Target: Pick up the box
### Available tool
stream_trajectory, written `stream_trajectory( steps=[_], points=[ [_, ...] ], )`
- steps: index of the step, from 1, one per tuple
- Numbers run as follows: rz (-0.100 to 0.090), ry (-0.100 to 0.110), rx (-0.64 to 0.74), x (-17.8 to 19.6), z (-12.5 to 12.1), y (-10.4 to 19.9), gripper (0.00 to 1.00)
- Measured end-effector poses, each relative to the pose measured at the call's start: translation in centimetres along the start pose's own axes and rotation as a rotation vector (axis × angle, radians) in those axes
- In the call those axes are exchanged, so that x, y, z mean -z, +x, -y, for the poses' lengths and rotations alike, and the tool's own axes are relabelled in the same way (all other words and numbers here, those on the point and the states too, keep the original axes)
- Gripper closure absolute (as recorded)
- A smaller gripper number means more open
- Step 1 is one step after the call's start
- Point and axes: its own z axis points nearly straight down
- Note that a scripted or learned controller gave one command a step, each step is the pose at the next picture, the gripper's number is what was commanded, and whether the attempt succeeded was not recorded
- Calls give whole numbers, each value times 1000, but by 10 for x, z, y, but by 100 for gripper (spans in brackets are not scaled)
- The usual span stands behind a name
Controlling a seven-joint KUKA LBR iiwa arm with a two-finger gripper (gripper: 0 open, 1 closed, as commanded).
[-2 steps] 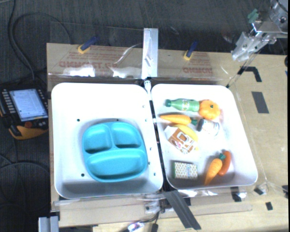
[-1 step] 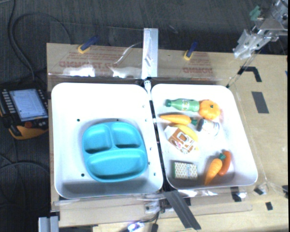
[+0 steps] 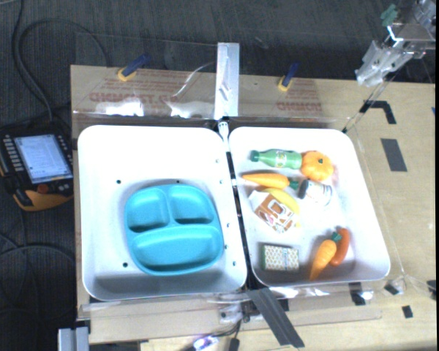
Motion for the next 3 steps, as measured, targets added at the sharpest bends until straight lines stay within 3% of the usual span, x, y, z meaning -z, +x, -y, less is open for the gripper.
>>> stream_trajectory(
  steps=[2,3],
  points=[
    [8,1,1,18,-1,0,100],
    [-25,-5,107,0,20,16,100]
  ],
)
